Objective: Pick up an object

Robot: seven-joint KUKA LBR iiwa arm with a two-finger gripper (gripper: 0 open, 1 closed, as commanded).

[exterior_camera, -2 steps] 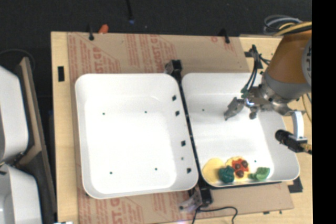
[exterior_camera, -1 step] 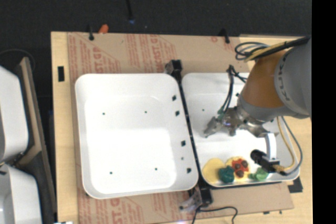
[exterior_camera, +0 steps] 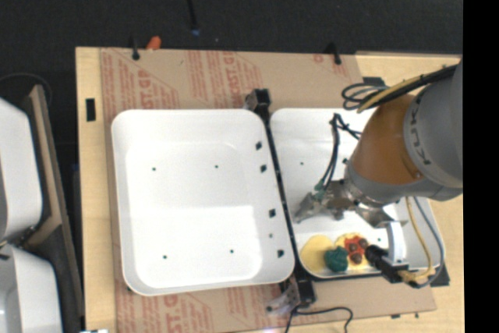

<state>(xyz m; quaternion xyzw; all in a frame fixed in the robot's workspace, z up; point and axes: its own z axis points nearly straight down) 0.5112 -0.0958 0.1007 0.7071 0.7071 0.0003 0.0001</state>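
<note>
Under the arm (exterior_camera: 398, 148), perhaps toys (exterior_camera: 347, 252), half hidden in right bin (exterior_camera: 300, 136).

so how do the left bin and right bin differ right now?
The left bin shows bare white floor with a few dark dots; the right bin holds a yellow piece, a green object and a red object at its near end. The arm overhangs the right bin, not the left bin. Both are shallow and white.
</note>
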